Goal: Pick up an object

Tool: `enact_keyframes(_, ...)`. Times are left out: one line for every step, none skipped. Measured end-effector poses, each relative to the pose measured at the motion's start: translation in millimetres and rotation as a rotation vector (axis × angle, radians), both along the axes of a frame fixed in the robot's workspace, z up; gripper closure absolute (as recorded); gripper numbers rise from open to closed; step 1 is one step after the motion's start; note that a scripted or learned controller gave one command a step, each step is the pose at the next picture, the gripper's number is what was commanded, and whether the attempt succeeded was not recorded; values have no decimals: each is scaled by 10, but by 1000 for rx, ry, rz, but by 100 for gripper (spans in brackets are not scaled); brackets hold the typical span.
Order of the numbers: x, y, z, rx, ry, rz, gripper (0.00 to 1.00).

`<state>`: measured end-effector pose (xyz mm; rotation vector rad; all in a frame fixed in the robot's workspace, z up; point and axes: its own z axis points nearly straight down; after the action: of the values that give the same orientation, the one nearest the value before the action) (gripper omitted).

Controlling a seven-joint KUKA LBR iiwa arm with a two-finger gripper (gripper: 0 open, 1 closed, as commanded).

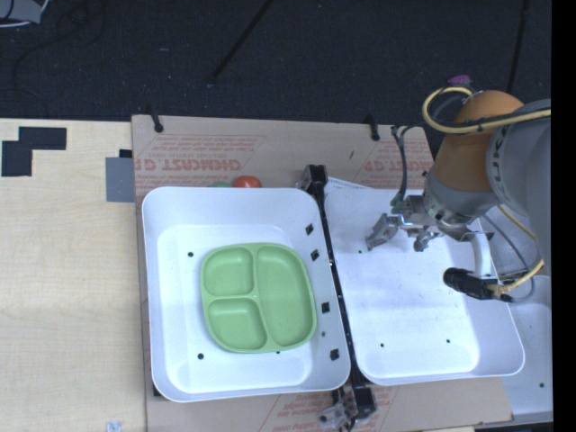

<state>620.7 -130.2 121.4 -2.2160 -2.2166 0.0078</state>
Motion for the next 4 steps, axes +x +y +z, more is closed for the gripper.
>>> enact_keyframes(-9,16,-362,-1,-2,-1,0)
enact_keyframes(-1,9,-238,-1,-4,-3,100)
enact_keyframes(-35,56,206,-1,-9,0,100)
enact_keyframes(-129,76,749,-2,-10,1,100)
